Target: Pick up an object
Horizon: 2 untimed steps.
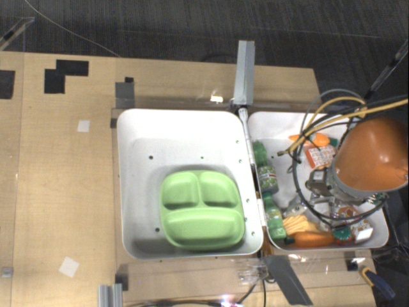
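My arm (370, 155) hung over the right bin (275, 123), above a clutter of items: green bottles (264, 171), an orange carrot (313, 238), a yellow piece (295, 224). The left bin (137, 133) held a green divided tray (202, 208).

Two white bins side by side on the desk (64, 190).
A green divided tray (202, 210) lies in the left bin (137, 139); the arm (370, 158) hangs over the right bin (271, 123), among green bottles (264, 174), a carrot (312, 239) and an orange packet (317, 153).
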{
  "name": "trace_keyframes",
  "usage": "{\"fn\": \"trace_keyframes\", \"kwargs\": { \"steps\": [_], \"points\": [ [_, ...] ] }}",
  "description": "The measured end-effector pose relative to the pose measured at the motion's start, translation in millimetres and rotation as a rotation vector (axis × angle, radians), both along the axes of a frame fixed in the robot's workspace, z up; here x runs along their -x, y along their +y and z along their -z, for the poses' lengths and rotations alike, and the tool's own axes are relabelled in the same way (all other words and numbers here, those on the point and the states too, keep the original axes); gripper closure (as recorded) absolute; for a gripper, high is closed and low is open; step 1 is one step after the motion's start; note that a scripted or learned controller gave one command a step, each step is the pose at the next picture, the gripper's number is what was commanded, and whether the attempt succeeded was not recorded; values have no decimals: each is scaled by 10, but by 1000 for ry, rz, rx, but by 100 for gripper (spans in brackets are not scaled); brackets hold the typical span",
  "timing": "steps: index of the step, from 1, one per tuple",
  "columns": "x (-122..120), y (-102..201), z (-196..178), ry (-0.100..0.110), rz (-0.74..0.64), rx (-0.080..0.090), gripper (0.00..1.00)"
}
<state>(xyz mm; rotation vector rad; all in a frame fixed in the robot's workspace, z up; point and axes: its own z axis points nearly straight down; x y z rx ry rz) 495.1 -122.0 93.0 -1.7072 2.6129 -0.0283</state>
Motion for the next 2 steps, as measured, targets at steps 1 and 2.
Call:
{"fn": "trace_keyframes", "kwargs": {
  "steps": [1,2],
  "points": [
    [-49,22,-135,-14,-7,-1,100],
    [-530,-62,-1257,8,56,-3,100]
  ]
}}
